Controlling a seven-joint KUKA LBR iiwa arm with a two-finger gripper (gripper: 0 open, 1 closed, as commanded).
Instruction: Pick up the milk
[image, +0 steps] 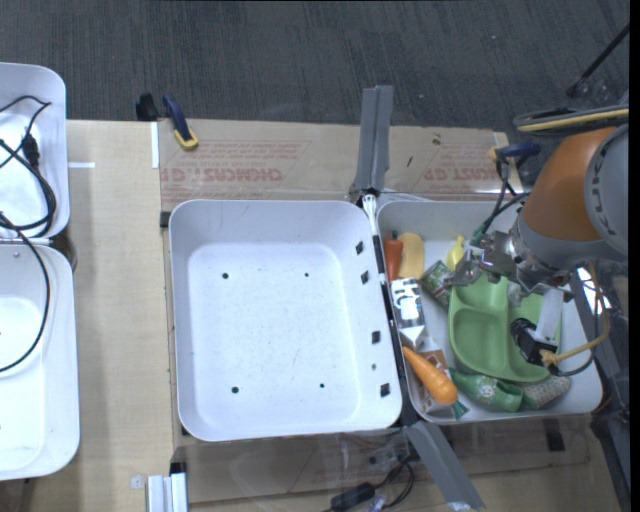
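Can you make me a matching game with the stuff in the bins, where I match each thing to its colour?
Things:
1. carrot
2. tray
3. left bin
4. band on the arm

Colours:
A. white
B. orange, tapering to a point, lying near the front of the right bin
C. light green
D. orange, wide and rounded, high above the right bin

Pairs: 1-B, 2-C, 3-A, 4-D

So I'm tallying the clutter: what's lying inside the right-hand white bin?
The right white bin holds a green compartment tray, an orange carrot, a black-and-white carton and a yellow item. The grey arm covers the far corner.
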